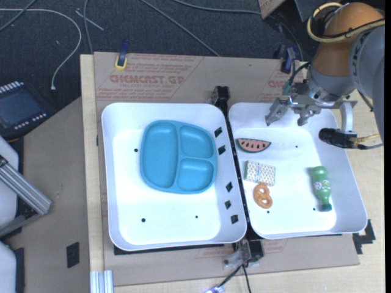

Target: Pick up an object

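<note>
Over the far edge of the right bin [342, 221], the gripper [287, 113] hangs from the grey arm [345, 38] with its two fingers spread apart and nothing between them. Four small things lie on that bin's floor, all nearer the camera than the jaws and apart from them. Closest is a watermelon slice [253, 144], below and a little left of the fingertips. Further down sits a small patterned packet [260, 173], and just beneath it a pretzel [263, 195], close to the packet. A green bottle [320, 188] lies on its side toward the bin's right, well apart from the other three.

Alongside, the left bin [122, 212] holds a blue divided plate [178, 157] with three compartments.

Red print on the cardboard sheet [177, 72] behind the bins reads roughly "CHEMCAST GP"; the smaller lines under it are too fine to read.
</note>
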